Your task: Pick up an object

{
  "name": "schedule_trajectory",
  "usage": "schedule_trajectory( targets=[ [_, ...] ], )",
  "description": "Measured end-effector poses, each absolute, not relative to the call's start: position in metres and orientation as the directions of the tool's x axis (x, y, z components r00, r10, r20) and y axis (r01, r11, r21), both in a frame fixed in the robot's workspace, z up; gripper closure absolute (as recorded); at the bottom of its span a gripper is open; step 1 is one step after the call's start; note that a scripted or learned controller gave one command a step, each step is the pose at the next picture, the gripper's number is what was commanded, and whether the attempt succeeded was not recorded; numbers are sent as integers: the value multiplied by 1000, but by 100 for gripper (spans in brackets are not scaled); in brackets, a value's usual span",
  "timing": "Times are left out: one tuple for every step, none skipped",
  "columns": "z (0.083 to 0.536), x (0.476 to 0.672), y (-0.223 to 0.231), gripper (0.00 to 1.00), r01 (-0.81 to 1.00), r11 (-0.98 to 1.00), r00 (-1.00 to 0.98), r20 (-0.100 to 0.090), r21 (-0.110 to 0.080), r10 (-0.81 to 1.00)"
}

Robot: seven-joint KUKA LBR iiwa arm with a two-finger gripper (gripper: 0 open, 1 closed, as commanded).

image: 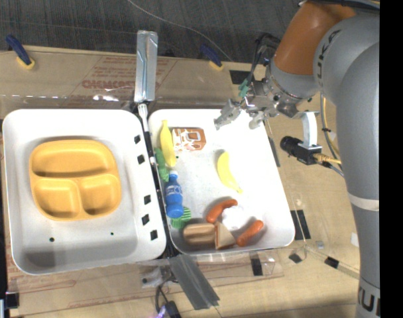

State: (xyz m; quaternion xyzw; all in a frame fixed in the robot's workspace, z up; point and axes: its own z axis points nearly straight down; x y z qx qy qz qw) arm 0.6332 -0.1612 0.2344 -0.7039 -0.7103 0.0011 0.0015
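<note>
The right bin point(271, 177) holds several small items. A yellow banana point(227, 169) lies near its middle, and a second banana point(165, 142) rests against its left wall. A small orange-and-white box point(188, 138) lies at the back. A blue bottle point(173, 195) lies along the left wall. Two red sausages point(219, 209) point(250, 230) and a brown bread piece point(199, 232) sit at the front. My gripper point(240, 118) hangs above the bin's back right corner, open, with nothing between its fingers.
The left bin point(16, 244) bears a yellow compartment tray point(74, 176). A metal divider point(146, 65) stands between the bins at the back. Blue clamps point(20, 50) hold the cardboard behind. The grey arm point(347, 78) fills the right side.
</note>
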Motion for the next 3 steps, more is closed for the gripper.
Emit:
schedule_trajectory(
  targets=[
    [95, 601, -161, 0, 997, 81, -81, 2, -12, 997],
    [92, 566, -178, 0, 991, 132, -132, 1, -2, 991],
    [102, 567, -179, 100, 991, 137, -137, 0, -2, 991]
  ],
)
